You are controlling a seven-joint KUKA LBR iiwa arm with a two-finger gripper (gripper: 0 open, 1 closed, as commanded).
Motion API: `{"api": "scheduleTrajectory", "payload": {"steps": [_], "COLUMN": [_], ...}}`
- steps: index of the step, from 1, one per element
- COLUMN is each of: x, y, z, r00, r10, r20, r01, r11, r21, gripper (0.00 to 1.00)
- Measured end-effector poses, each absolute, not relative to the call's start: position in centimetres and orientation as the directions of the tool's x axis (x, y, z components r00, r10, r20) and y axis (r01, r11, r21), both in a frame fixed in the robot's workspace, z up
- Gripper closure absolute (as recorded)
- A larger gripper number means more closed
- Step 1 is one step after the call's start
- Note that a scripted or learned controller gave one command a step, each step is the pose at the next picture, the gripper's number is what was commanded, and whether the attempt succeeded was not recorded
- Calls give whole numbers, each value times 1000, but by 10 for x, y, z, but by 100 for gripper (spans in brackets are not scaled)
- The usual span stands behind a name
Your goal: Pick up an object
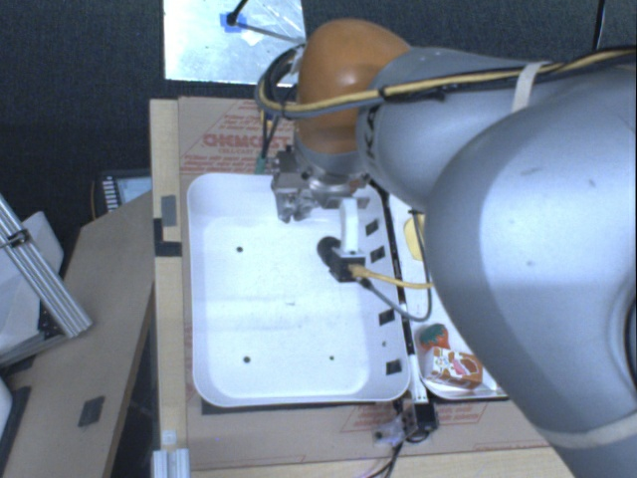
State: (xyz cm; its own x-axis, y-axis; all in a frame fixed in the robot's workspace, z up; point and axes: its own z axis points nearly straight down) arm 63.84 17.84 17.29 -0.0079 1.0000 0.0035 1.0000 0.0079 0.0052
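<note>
My gripper (pixel 297 205) hangs over the far right corner of the left white bin (pixel 229 366), under the orange band (pixel 343 68) of the arm. The bulk of the grey arm (pixel 518 217) covers most of the right bin. At that bin's near left corner lies a small orange, white and green object (pixel 450 362). A yellow object (pixel 413 235) peeks out at the arm's edge further back. Nothing is seen held at the gripper.
The bins rest on a brown cardboard sheet (pixel 224 137). A black divider strip with clips (pixel 390 297) runs between the bins, with a yellow cable (pixel 398 283) along it. A silvery sheet (pixel 214 28) lies at the back; aluminium rails (pixel 35 267) stand at the left.
</note>
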Motion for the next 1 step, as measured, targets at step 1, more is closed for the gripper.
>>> {"api": "scheduleTrajectory", "payload": {"steps": [1], "x": [622], "y": [224], "z": [252], "r00": [-9], "r10": [1000], "r20": [4], "r01": [1000], "r11": [9], "r21": [8], "gripper": [100]}}
